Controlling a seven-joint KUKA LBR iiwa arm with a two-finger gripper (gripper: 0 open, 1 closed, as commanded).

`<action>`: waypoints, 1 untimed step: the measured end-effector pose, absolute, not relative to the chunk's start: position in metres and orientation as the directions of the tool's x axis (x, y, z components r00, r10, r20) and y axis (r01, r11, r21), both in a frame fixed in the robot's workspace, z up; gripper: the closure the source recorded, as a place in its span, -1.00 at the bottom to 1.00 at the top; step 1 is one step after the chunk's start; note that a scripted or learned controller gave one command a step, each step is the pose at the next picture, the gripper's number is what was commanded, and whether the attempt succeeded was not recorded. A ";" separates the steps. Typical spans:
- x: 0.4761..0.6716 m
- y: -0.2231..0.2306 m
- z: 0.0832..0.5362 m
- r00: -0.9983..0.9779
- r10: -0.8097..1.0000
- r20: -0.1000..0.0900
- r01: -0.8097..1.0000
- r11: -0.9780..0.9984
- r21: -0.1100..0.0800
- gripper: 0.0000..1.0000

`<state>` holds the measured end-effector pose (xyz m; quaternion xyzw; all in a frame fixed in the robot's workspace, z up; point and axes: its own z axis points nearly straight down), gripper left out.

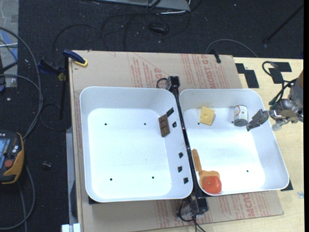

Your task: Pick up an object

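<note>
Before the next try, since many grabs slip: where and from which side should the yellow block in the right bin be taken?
Grip the yellow block across its two opposite flat sides, coming straight down from above. It lies flat on the right bin's floor with bare floor all around it, apart from the small can, so nothing should crowd it. The end effector sits just past the can.

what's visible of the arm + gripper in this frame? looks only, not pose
At the camera view's right edge, the arm's wrist section reads as pale grey metal with a darker ring, and a thin dark cable loops over it. A sliver of orange shows above it at the frame edge. The two-finger gripper is a dark grey, narrow, angular piece extending left. No markings are legible.
</note>
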<state>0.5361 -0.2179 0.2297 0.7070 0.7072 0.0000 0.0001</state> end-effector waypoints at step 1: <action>0.545 -0.222 0.204 0.000 1.000 0.000 1.000 0.000 -0.001 -1.00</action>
